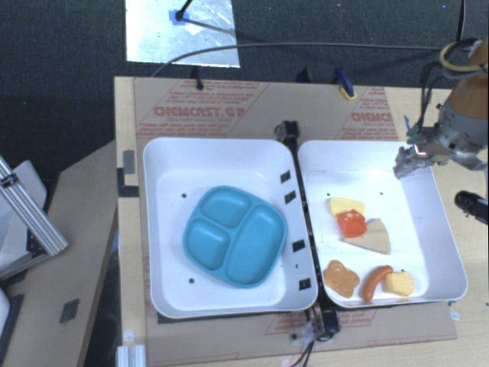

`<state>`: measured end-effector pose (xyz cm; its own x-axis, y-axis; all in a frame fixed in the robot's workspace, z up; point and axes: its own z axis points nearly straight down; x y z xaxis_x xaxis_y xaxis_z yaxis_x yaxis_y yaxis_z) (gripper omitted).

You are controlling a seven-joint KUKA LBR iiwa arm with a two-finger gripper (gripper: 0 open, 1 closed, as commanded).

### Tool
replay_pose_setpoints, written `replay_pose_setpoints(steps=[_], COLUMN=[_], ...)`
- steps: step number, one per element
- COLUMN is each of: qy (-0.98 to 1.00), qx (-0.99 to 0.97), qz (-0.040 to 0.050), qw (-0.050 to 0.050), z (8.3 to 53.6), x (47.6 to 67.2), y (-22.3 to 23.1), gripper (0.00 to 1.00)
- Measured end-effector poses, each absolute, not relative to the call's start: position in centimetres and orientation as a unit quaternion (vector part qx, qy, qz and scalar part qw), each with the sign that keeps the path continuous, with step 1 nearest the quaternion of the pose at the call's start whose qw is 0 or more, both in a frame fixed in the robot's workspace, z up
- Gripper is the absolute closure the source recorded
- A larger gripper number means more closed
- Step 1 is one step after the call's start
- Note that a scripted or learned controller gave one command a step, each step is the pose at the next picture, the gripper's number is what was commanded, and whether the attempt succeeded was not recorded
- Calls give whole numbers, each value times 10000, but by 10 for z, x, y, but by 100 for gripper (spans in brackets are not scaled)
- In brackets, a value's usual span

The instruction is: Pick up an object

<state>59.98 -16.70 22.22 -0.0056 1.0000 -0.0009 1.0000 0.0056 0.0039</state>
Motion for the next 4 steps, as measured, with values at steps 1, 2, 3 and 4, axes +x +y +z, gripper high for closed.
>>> replay_pose_setpoints(steps=[1,2,3,4], qy=[7104,7107,7106,7107], qx=[7038,7035,7036,7035], qz=[10,12,5,10], qw=[4,-2,-6,-4], z=[233,241,227,229], x=[594,589,574,571], y=[-116,-65,-11,37], gripper=[100,100,100,100])
